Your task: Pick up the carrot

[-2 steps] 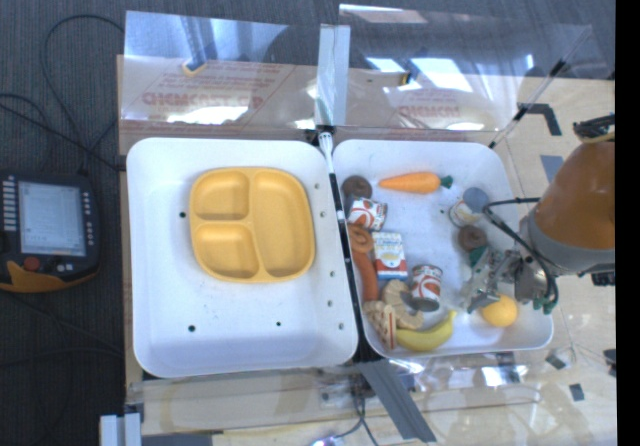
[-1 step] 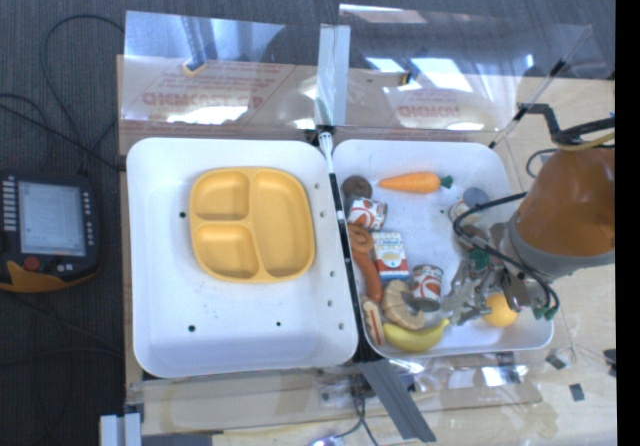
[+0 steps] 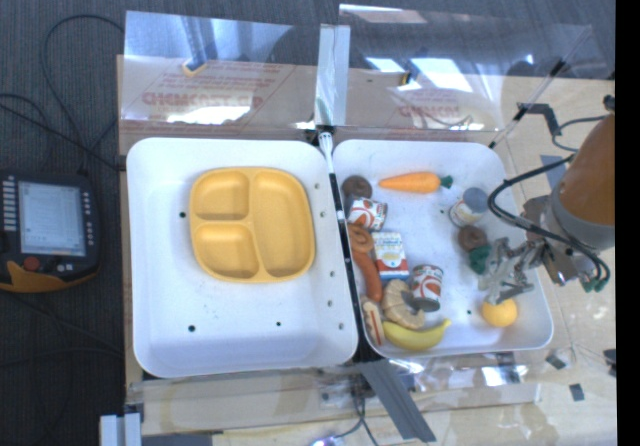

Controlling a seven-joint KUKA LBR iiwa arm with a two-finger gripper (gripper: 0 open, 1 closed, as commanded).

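Observation:
The carrot (image 3: 409, 182), orange with a small green top at its right end, lies flat near the back of the right bin (image 3: 520, 184). My gripper (image 3: 508, 272) hangs low over the right side of that bin, well to the right of the carrot and nearer the front, just above a yellow lemon (image 3: 499, 312). The arm comes in from the right edge with its orange band showing. Nothing lies between the fingers and the carrot; they are far apart.
The right bin also holds a banana (image 3: 415, 335), small cans (image 3: 427, 283), a milk carton (image 3: 389, 255), a hot dog (image 3: 368, 272), a brown round item (image 3: 471, 237) and a small cup (image 3: 466, 208). A yellow divided plate (image 3: 251, 223) sits in the left bin (image 3: 160, 274).

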